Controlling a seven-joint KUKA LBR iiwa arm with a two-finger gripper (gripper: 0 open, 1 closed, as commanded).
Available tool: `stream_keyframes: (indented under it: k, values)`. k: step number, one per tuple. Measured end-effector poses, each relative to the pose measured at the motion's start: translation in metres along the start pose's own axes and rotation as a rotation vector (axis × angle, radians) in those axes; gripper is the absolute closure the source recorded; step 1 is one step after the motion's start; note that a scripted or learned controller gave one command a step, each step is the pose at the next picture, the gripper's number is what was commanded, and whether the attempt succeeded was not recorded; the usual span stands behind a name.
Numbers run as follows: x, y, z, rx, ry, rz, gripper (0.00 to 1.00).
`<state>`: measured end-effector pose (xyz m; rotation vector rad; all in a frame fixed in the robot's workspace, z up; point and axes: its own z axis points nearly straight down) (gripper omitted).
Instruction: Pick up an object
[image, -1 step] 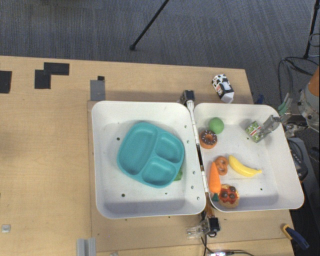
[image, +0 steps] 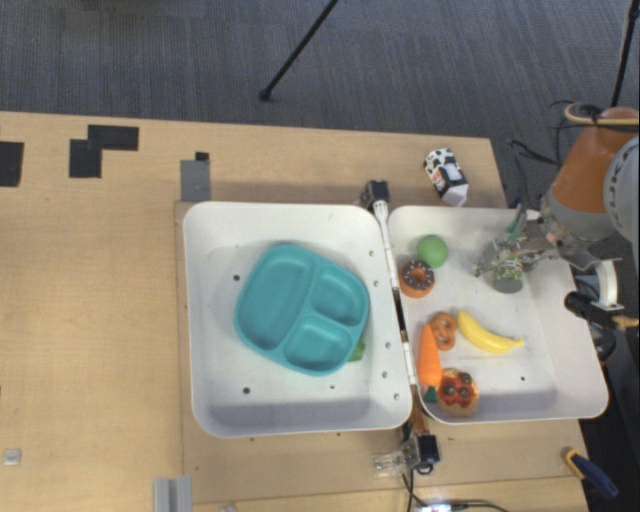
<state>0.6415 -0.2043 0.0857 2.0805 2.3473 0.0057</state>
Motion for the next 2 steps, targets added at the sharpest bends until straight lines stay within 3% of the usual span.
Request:
stream_keyframes:
  k: [1,2]
  values:
    - [-0.001,0.002,-0.013,-0.005,-0.003,-0.002,1.00]
    - [0.054,0.010,-0.085,0.003,0.000,0.245,1.00]
